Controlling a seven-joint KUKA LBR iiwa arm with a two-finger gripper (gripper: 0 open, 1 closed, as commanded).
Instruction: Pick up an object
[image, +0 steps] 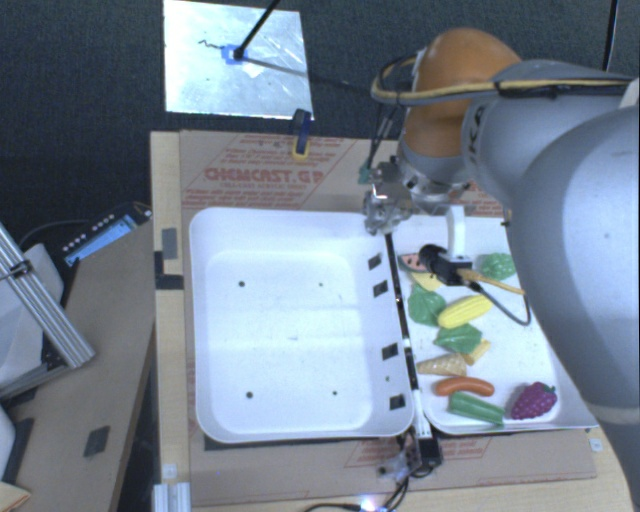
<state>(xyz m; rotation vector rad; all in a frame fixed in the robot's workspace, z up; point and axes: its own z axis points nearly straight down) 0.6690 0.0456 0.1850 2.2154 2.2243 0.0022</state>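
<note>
two bins (290, 330) sat before you; toy foods, corn (464, 311) among them, lay in the right one; your gripper (381, 218) hovered at its top left corner, grip state unclear.

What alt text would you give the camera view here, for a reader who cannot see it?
A grey robot arm reaches in from the right, its gripper hovering over the top end of the divide between two white bins. The right bin holds toy food, including a corn cob, purple grapes and a sausage; the left bin sits beside it.
</note>
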